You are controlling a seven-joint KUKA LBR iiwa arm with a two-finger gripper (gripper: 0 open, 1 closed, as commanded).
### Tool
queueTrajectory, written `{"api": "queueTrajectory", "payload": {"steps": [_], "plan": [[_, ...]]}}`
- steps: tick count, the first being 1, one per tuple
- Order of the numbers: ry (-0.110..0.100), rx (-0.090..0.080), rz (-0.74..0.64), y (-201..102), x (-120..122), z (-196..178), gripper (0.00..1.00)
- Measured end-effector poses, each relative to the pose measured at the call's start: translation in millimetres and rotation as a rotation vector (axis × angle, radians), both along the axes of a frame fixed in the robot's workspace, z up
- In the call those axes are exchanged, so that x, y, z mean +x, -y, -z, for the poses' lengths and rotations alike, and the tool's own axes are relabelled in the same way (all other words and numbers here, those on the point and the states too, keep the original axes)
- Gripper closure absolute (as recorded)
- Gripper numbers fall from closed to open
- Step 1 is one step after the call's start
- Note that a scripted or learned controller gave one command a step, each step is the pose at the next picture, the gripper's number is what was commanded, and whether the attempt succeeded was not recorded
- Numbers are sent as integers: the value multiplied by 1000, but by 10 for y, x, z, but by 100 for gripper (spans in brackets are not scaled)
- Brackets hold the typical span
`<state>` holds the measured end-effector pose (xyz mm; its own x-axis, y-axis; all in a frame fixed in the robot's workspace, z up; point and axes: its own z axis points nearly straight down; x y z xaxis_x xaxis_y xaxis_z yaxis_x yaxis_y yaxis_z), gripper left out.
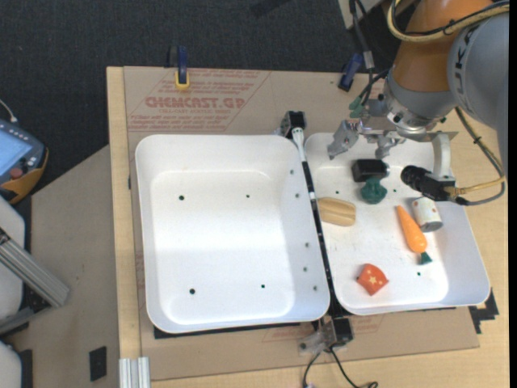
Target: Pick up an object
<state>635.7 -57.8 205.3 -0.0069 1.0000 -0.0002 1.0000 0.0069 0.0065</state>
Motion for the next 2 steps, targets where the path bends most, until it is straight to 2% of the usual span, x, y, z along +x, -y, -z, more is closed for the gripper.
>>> {"api": "queueTrajectory", "payload": {"steps": [1, 2], "plan": [[-7, 1, 9, 23, -501, -350, 0], [2, 1, 3, -276, -1072, -1367, 0]]}}
